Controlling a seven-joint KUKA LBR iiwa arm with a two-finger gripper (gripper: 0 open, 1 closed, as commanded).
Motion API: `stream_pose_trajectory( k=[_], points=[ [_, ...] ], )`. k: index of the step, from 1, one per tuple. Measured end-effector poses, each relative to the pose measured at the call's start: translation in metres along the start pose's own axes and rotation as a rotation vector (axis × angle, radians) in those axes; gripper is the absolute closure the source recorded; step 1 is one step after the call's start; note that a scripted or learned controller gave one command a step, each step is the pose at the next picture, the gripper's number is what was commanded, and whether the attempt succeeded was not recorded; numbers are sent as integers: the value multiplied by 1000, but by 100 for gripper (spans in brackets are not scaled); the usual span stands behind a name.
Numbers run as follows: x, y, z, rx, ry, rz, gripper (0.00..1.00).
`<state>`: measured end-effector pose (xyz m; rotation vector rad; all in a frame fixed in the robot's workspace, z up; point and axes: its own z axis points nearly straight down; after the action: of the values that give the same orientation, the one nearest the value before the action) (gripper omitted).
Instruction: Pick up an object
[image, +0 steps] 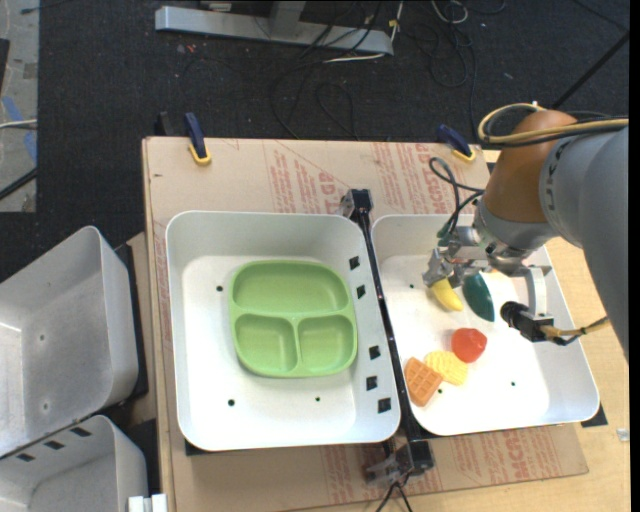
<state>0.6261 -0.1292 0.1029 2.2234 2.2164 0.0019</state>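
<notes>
Progress looks early: nothing is lifted yet. End effector (447, 268) hangs low in the right bin (570, 395), just above a yellow banana-shaped toy (446, 294) with a dark green piece (479, 296) beside it; whether it is clenched or released I cannot tell. A red tomato-like toy (469, 344), a yellow ridged piece (447, 366) and an orange waffle toy (423, 381) lie nearer the front. The left bin (195, 400) carries a green divided tray (293, 318). Closing on an item and raising it remain.
</notes>
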Motion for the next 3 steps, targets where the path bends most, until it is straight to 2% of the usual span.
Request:
stream_pose_trajectory(
  k=[1,3],
  points=[
    [-5,-7,-48,-1,0,1,100],
    [-2,-4,-132,-1,0,-6,100]
  ],
)
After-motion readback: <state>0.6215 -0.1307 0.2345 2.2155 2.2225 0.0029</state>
